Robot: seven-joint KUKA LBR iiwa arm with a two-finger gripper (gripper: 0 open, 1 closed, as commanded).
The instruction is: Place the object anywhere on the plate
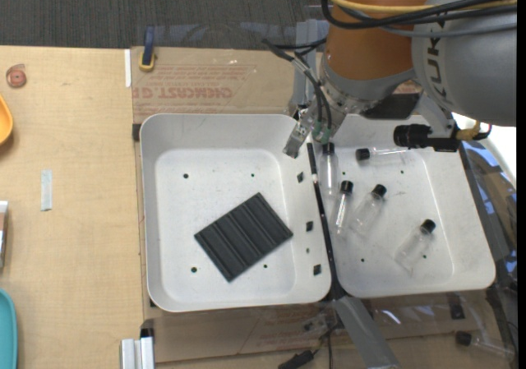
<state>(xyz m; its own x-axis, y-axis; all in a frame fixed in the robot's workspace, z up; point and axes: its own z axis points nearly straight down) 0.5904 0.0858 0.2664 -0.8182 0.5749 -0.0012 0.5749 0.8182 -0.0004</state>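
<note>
The plate (244, 236) is a black ridged rectangle lying tilted on the floor of the left white bin (164, 195). Several clear vials with black caps lie in the right bin (460, 269): one (330, 174) along the bin's left wall, one (382, 153) near the back, two (366, 209) in the middle, one (413, 246) toward the front right. My gripper (309, 136) hangs under the orange band over the divider between the bins, at their back edge. The vial by the left wall lies just below it; I cannot tell whether they touch.
Flat cardboard (205, 84) lies behind the left bin. A wooden benchtop (66, 195) stretches to the left with small items at its edge. The arm's grey body (468, 39) and cables overhang the back of the right bin.
</note>
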